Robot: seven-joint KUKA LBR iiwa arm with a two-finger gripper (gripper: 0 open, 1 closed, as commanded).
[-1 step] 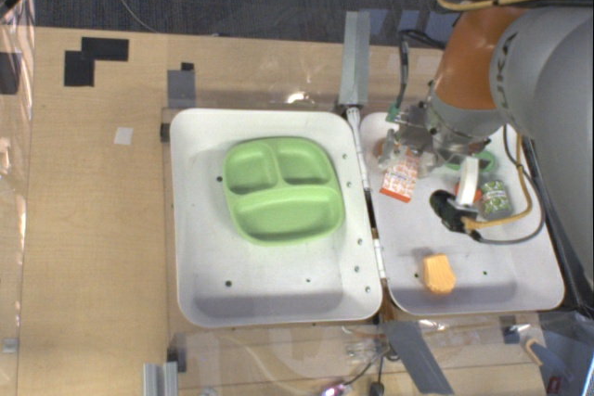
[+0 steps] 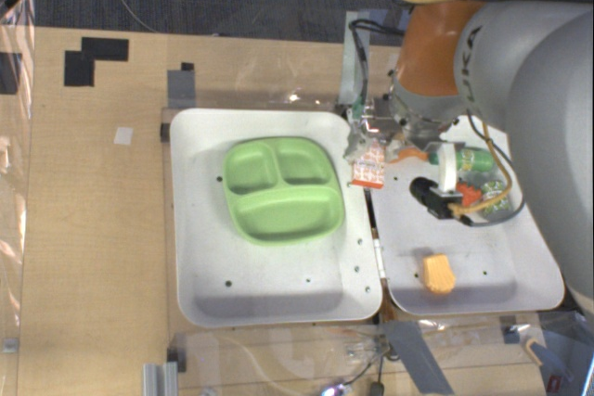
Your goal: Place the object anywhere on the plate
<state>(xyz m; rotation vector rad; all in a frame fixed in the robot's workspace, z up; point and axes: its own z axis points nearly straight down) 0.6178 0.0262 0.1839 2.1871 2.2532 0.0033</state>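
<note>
Over the bins' shared edge, fingers seem clamped on a red-white packet. Carrying step, I judge; next I move left over plate, release.

No text can be read; the small red-and-white packet is too blurred.
</note>
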